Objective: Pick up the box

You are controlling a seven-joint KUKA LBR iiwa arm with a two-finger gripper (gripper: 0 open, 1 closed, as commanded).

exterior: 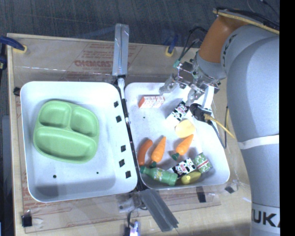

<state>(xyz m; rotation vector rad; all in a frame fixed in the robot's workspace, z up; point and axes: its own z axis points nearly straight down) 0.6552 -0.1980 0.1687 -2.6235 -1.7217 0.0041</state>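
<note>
A small orange and white box [151, 101] lies flat near the back wall of the right bin [221, 146]. My gripper [180, 92] hangs over the back right part of that bin, just right of the box and a little above it. Its two fingers stand apart, one fingertip [165, 87] close to the box's right end, the other by a black and white cow-patterned carton [179, 112]. Nothing is between the fingers; the gripper is open.
The right bin also holds a yellow round piece [185, 129], three carrots [158, 149], a green bottle [160, 175], a second cow-patterned carton [185, 167] and a lemon [191, 178]. A green divided tray [67, 130] sits in the left bin [27, 176]. The arm's body rises at the right.
</note>
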